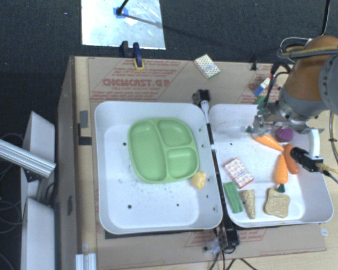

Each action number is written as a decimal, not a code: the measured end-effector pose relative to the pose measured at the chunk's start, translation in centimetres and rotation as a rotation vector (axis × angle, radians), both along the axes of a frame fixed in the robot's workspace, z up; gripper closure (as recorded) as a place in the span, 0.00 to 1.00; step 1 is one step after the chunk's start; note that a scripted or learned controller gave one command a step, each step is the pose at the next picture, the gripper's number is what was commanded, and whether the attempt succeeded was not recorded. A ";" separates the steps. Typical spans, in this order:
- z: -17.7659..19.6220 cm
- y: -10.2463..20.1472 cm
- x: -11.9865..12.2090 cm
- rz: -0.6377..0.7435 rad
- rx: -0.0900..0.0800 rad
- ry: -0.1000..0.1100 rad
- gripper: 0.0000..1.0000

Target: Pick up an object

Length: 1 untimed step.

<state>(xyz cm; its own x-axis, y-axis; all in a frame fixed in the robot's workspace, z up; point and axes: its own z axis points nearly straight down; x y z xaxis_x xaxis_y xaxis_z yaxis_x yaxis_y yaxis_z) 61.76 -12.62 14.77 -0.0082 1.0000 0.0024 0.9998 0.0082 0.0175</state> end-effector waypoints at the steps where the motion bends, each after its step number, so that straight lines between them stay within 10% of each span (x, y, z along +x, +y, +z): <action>1: 0.0 0.0 0.0 0.000 0.000 0.000 0.00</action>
